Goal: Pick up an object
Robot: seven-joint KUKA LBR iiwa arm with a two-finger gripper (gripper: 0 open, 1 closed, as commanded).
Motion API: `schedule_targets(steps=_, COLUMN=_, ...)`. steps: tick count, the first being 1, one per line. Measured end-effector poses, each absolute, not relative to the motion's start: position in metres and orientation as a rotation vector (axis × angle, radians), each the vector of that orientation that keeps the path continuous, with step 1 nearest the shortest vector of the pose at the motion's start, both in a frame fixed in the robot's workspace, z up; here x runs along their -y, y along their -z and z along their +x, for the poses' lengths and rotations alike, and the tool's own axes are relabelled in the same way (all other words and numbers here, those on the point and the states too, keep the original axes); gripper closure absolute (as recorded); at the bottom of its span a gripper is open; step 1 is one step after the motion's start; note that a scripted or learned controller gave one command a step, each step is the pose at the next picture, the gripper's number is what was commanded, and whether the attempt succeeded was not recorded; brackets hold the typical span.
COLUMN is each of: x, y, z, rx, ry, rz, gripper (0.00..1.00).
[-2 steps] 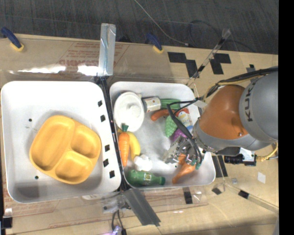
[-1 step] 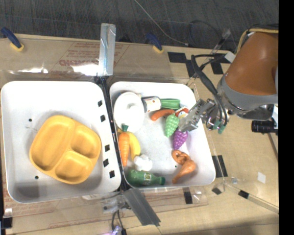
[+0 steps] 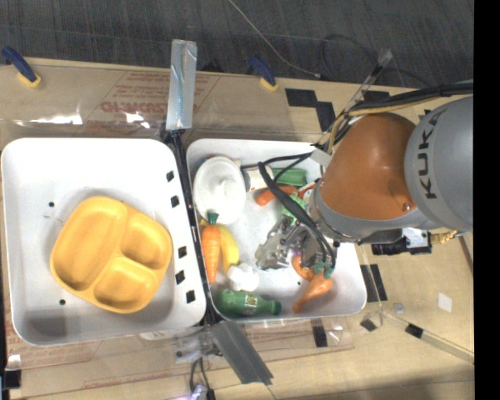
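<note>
1. The gripper (image 3: 277,252) is low in the middle of the right bin (image 3: 350,300); whether its fingers are apart or together cannot be told, and nothing is seen between them.
2. Around it: at 3 o'clock a small orange piece (image 3: 302,267); at 4 o'clock a carrot (image 3: 315,290) near the bin's lower rim; at 7 o'clock a green bottle (image 3: 248,303) along that rim.
3. At 9 o'clock a second carrot (image 3: 211,248) and a banana (image 3: 228,245) lie side by side near the left wall.
4. At 11 o'clock stands a white cup (image 3: 219,184).
5. Bare floor lies between the gripper and the cup.
6. The left bin (image 3: 33,165) holds a yellow divided plate (image 3: 111,252), bare floor around it.
</note>
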State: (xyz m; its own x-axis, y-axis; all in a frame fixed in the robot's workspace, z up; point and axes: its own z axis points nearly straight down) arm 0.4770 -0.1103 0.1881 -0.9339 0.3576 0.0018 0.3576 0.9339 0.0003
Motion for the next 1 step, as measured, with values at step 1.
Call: schedule_targets(steps=1, x=0.1242, y=-0.2723, z=0.5599, rx=3.099, ry=-0.001, rz=-0.560, gripper=1.00)
